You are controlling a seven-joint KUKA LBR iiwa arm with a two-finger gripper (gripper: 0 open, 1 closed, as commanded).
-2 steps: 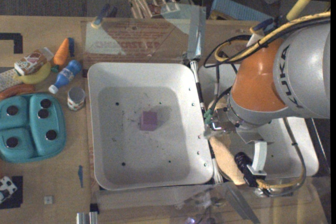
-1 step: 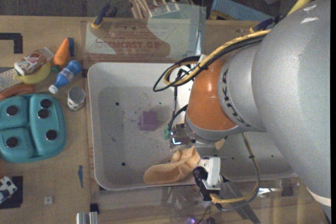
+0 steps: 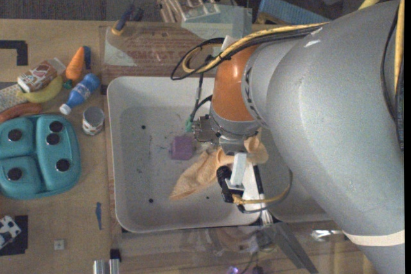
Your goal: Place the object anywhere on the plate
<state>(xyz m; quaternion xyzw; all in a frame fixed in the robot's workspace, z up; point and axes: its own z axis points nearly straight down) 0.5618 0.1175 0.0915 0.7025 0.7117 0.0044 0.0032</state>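
two things lie close by my claw [image 3: 201, 132], which hangs low over the white bin [image 3: 114, 138] under my orange wrist band. whether it is wide or narrow i cannot tell, as my own wrist covers it. just left of it a small purple piece [image 3: 182, 148] lies flat on the bin floor, lilac, blocky and roughly square. just beside that a tan cloth [image 3: 199, 175] lies crumpled, running from beneath my wrist down to a pointed corner at the lower left. which of the two is the one to be placed i cannot tell.

left of the purple piece the floor runs open to the bin's left wall, grey-white with a few dark specks, and the rim has rounded corners.

past that wall, on the pale wooden desk [image 3: 38, 42], stand a small can [image 3: 94, 120], a blue bottle [image 3: 80, 93] on its side, a carrot [image 3: 77, 63] and a teal moulded tray [image 3: 35, 154] with dark round spots. behind the desk sit cluttered boxes [image 3: 189, 0].
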